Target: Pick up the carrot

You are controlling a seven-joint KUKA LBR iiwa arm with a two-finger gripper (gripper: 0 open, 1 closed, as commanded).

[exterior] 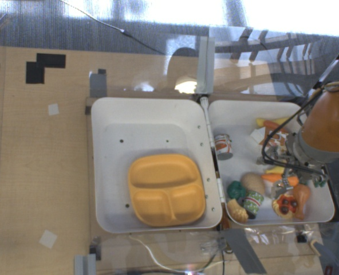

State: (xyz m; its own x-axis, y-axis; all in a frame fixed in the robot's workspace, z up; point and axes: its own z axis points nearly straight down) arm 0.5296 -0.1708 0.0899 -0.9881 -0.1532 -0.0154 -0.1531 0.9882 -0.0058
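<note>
- Reaching in from the right, the grey arm with its orange band [328,122] is hanging over the right bin [238,116], its wrist covering the bin's right half.
- The gripper [285,183] is pointing down among the toy food near the bin's lower right; whether it is gripping anything cannot be told, since cables and the wrist are crowding that spot.
- The carrot [274,177] is lying on the floor of the right bin, just left of the gripper; part of its orange body is showing and the rest is passing under the metal parts.
- A small can [223,145] is standing near the right bin's left wall.
- A green vegetable [236,189], a tan potato [252,182] and a pizza slice [285,205] are sitting close together along the bin's lower edge.
- A yellow divided tray [166,189] is lying in the left bin [115,119], toward its lower right.
</note>
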